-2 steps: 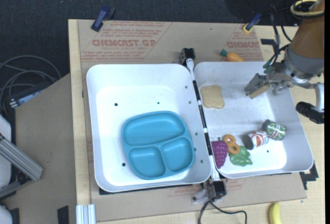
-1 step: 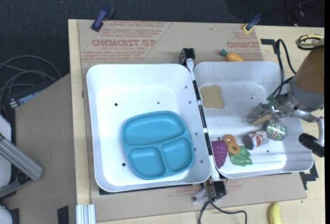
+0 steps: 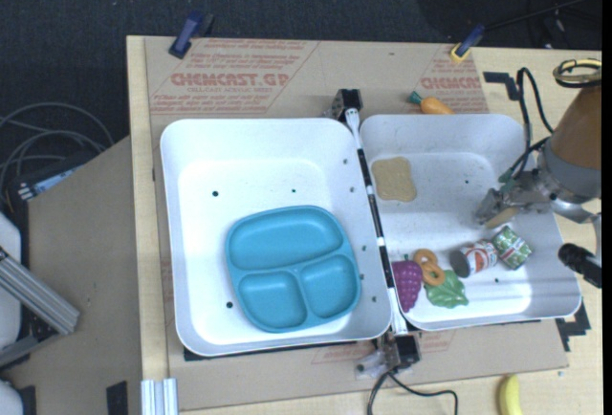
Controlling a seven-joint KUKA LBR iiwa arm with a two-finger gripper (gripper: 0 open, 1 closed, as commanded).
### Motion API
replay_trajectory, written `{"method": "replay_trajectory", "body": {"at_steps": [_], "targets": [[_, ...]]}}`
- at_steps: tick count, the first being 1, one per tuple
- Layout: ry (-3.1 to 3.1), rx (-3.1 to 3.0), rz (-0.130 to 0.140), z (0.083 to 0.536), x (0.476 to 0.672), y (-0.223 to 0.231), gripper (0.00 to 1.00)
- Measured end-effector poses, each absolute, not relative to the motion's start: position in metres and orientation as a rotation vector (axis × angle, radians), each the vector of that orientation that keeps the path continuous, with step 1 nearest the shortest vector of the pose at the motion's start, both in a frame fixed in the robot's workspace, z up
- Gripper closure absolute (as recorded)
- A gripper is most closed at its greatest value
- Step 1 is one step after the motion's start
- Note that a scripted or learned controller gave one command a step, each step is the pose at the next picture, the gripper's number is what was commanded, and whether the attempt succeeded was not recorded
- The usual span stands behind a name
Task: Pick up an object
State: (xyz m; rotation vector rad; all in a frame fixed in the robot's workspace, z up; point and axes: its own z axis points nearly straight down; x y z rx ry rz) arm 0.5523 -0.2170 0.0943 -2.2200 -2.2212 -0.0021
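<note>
My gripper [image 3: 499, 206] hangs low over the right side of the right bin [image 3: 449, 141], with the grey arm reaching in from the right. Just below it lie a green and white packet [image 3: 513, 247] and a red and white can [image 3: 475, 258]. Further left along the bin's front are an orange ring [image 3: 426, 262], a green leafy toy [image 3: 448, 292] and purple grapes [image 3: 407, 282]. A tan bread slice [image 3: 393, 179] lies at the bin's left side. Nothing shows in the gripper.
The left bin [image 3: 191, 164] holds a blue divided tray [image 3: 292, 265]. An orange carrot toy [image 3: 433, 104] lies on the bench behind the right bin. A yellow object [image 3: 510, 396] sits at the front right. Clamps [image 3: 191, 33] stand at the back edge.
</note>
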Motion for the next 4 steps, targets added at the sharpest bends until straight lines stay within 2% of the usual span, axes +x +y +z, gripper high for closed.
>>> {"method": "replay_trajectory", "body": {"at_steps": [1, 2, 3, 4], "targets": [[-2.225, -2.218, -0.004, 0.144, 0.592, -0.126, 1.0], [-2.226, -2.219, -0.005, 0.237, 0.584, -0.028, 1.0], [-2.22, -2.219, 0.002, 0.228, 0.556, -0.015, 1.0], [-2.22, -2.218, 0.002, 0.251, 0.515, 0.002, 1.0]]}}
